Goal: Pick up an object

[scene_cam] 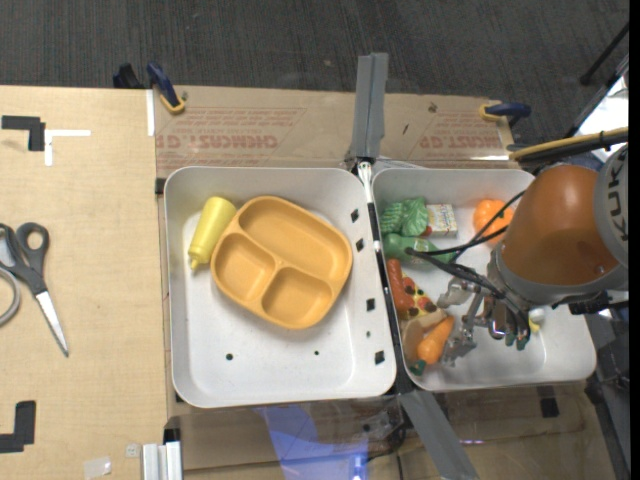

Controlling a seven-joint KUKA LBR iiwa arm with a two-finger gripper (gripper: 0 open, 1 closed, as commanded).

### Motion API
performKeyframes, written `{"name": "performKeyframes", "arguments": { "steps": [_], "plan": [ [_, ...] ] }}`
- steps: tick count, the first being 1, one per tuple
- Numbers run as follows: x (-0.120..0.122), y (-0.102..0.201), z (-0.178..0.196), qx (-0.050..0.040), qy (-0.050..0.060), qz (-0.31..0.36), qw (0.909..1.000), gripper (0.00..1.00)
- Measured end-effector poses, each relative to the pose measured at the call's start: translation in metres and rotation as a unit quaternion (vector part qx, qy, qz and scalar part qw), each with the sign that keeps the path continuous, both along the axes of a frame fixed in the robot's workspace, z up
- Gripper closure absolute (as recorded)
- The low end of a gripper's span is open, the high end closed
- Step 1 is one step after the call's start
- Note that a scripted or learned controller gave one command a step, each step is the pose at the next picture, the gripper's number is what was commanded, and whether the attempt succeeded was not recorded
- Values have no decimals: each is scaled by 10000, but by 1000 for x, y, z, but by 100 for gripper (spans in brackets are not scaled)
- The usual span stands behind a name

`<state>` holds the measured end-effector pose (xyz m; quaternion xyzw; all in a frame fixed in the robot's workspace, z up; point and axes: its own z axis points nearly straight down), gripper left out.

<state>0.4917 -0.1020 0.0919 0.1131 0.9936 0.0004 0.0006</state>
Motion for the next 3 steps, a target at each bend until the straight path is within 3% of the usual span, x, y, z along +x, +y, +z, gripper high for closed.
{"name": "performKeyframes", "arguments": {
  "steps": [1,2,3],
  "plan": [
    [-13,7,0,-8,-2,-445,9990,0],
    [101,-6,-1,-16,50,-917,9958,0],
    [104,-6,11,-24,-19,-900,9959,100]
  ]
}}
